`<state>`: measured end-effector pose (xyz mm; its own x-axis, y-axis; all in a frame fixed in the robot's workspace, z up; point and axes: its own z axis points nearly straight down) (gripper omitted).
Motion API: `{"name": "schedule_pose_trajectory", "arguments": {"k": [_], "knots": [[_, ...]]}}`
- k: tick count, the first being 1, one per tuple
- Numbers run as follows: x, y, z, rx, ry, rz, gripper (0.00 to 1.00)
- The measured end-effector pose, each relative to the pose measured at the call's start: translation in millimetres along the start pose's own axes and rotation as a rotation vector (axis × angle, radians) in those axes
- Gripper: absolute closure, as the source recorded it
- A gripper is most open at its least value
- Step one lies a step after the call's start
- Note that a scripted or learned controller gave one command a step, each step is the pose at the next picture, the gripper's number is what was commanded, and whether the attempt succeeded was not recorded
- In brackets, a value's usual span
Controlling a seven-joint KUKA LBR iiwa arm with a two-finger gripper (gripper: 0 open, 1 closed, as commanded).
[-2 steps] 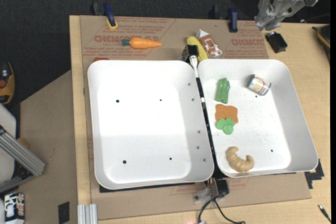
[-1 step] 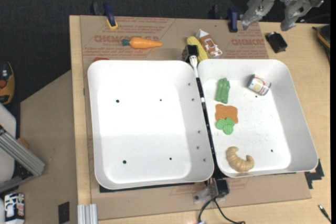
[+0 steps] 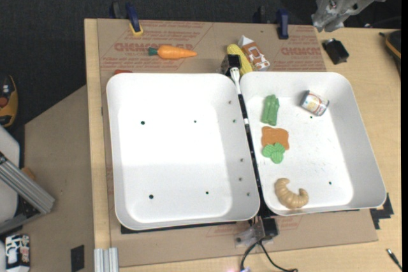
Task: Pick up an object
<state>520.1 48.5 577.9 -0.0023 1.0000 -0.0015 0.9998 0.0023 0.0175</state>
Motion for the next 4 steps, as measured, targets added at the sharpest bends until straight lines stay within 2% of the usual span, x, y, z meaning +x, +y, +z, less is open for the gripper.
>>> {"name": "schedule_pose_trajectory", "arguments": {"k": [1, 2, 3, 4], "knots": [[0.0, 0.0, 0.6, 0.002, 0.0, 0.0, 0.0], [0.3, 0.7, -10.5, -0.004, 0.0, 0.0, 1.0], [0.3, 0.7, -10.0, -0.002, 0.0, 0.0, 0.0], [0.6, 1.5, -21.1, -0.008, -0.001, 0.0, 1.0]]}}
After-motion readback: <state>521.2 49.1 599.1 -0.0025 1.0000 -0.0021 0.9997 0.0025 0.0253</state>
